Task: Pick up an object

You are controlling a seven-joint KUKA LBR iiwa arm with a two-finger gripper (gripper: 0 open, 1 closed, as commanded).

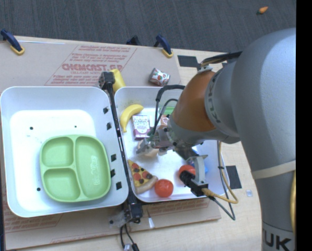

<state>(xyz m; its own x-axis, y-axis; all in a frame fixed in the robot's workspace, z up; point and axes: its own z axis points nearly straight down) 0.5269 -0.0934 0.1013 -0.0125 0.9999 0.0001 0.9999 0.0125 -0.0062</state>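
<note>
2 shallow white bins sit side by side on a cardboard-covered bench (51, 61) printed with red lettering. The left bin (20, 109) holds a pale green divided plate (74, 168) with 3 compartments, lying flat toward the bin's near side. The right bin (145, 94) holds the loose items: a yellow banana (128, 114) near its far left corner, a small dark red packet (141, 126) just right of the banana, a pizza slice toy (141, 175) at the near left next to the divider, and a red tomato-like ball (164, 187) just right of the pizza slice near the front wall. The grey arm (260, 103) with its orange band (193, 104) reaches in from the right and bends down over the right bin, covering much of its right half. The gripper (151, 144) hangs low over the middle of that bin, just below the packet and above the pizza slice. Jaw state: cannot tell, since the wrist body and cabling hide the tips, and nothing can be confirmed as held. A red and black fitting (188, 174) on the arm sits beside the ball. Outside the bins, a small crumpled red and white wrapper (159, 77) lies on the bench beyond the right bin. Blue clamps (12, 41) grip the bench's far edge.
</note>
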